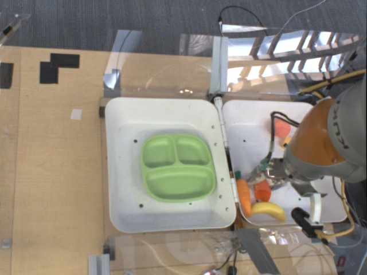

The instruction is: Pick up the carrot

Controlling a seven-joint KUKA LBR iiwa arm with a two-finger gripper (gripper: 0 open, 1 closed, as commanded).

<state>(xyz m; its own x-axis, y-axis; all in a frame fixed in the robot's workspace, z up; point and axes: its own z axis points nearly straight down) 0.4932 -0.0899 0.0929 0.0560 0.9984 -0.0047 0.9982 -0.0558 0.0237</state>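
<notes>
So the carrot (245,195) is lying in the right bin (246,125), tucked against its left wall near the front corner, with a red piece (262,192) just beside it and a banana (268,210) touching or nearly touching its lower end. The gripper (269,173) sits low over that clutter, a bit to the right of the carrot — can't tell whether the jaws are apart or together, the wrist hides them. Nothing looks held, so I'd call this the approach step, grasp not made yet. Next move probably needs a shift left toward the wall and a careful descent — tight spot, easy to nab the red thing instead. The green plate (178,168) sits in the left bin (123,153).
</notes>
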